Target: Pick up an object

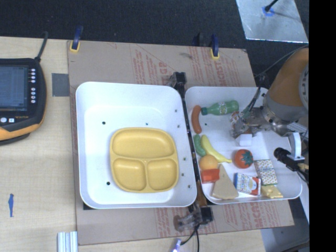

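Observation:
The right bin point(220, 91) holds toy food. A green bottle point(220, 108) lies at the back beside a red sausage point(196, 118). Further forward lie a banana point(211, 148), a green vegetable point(198, 144), an orange point(208, 162), a red block point(210, 175), a tan wedge point(224, 185), a tomato point(242, 158), a small carton point(247, 183), a patterned box point(265, 171) and a yellow piece point(272, 192). My gripper point(241, 127) hangs low over the bin's middle right, just above a small white object point(245, 139).
The left bin point(92, 98) holds a yellow three-compartment plate point(144, 159). A teach pendant point(18, 98) lies on the bench at far left. The arm's grey and orange body point(286, 93) covers the right bin's right rim. Clamps point(214, 45) pin the cardboard sheet.

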You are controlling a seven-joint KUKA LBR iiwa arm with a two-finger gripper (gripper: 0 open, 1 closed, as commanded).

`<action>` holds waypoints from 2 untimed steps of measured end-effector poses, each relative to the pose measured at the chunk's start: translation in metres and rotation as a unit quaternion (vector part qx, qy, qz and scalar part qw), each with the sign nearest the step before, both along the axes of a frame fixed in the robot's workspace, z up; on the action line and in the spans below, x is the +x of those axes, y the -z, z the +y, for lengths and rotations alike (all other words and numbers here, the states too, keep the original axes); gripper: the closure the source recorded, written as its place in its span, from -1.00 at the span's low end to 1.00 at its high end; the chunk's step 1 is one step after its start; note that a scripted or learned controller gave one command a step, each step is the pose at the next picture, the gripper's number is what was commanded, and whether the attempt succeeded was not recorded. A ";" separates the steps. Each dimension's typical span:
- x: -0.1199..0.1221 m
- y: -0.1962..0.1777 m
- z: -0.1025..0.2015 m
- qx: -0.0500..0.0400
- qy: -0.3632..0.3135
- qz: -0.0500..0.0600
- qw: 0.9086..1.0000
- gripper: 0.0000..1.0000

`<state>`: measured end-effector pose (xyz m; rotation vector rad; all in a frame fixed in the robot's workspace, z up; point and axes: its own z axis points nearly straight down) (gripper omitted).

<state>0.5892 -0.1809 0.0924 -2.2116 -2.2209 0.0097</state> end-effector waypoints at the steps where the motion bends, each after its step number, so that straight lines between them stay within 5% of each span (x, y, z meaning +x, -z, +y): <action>1: 0.020 0.000 0.038 -0.001 -0.001 -0.005 1.000 1.00; 2: 0.011 -0.100 0.123 0.000 0.000 -0.004 1.000 1.00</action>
